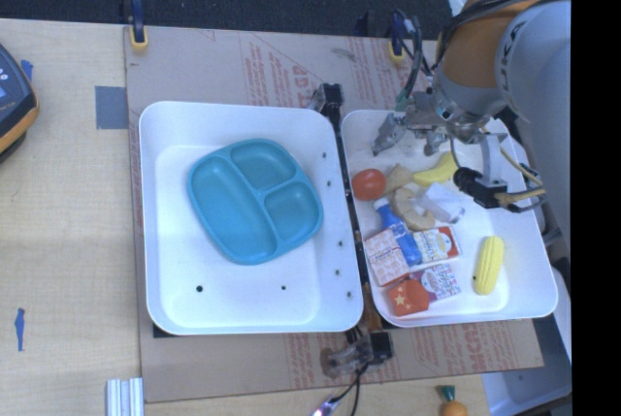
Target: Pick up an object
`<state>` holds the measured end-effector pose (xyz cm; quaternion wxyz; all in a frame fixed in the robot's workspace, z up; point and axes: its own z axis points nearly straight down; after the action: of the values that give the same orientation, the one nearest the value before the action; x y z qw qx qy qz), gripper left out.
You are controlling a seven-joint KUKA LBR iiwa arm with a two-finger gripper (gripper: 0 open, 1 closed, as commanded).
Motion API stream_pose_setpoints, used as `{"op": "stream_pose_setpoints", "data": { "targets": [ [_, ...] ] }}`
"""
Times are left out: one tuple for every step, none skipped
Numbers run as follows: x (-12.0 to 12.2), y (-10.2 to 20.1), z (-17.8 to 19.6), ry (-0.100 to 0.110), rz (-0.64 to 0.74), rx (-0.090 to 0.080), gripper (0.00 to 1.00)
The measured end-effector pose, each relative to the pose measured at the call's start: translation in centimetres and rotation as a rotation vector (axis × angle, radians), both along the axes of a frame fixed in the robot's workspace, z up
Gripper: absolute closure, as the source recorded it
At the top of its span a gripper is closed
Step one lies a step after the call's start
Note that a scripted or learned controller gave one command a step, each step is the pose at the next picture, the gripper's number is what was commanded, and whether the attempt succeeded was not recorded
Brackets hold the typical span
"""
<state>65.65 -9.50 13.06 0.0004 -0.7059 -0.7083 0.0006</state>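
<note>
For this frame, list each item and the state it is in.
Gripper: over the back of the right bin, nothing seen between its fingers.
Blue plate: lying flat in the left bin, nothing on it.
Corn cob: lying alone by the right bin's right side.
Tomato: resting near the right bin's left wall.
Banana: lying just below the gripper.

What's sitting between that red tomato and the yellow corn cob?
In the camera view, between the tomato and the corn cob lie a blue bottle and small food cartons.
</note>
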Motion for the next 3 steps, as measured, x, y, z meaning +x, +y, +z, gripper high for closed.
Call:
{"op": "stream_pose_setpoints", "data": {
  "targets": [
    [0.0,0.2,-3.9,0.003,0.004,-0.001,0.0],
    [0.0,0.4,6.3,-0.001,0.002,0.0,0.0],
    [-0.1,-0.3,-3.4,0.004,0.001,-0.001,0.0]
  ]
}}
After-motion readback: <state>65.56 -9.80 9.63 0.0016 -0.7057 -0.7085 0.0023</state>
